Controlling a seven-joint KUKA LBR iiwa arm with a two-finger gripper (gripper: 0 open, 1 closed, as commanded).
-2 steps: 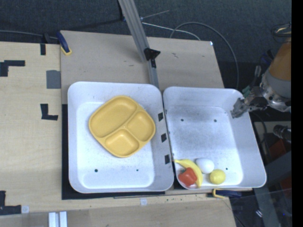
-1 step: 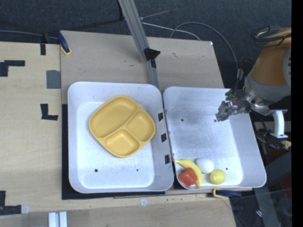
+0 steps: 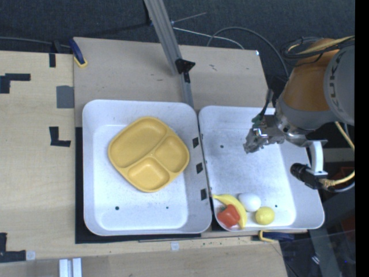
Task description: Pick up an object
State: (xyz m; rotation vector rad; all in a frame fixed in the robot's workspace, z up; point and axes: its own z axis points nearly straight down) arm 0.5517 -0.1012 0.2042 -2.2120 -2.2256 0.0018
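So the arm [image 3: 314, 91] comes in from the right, grey w/ the orange band, and the gripper [image 3: 252, 145] is hanging over the right bin [image 3: 225, 126], roughly mid-bin toward its far half. Fingers point down-left and look close together w/ nothing between them, but they're small and a bit blurry so I can't tell for sure if they're shut.

The stuff to grab is all bunched in the near corner of the right bin, well apart from the gripper: a banana [image 3: 237, 208] curving around a red object [image 3: 228, 216], prob a tomato or pepper, a white egg-shaped thing [image 3: 249, 201] touching the banana's right side, and a small yellow ball or lemon [image 3: 264, 215] just beside that.

Left bin [image 3: 95, 172] has a yellow divided plate [image 3: 149, 153], 3 compartments, sitting tilted in the middle.
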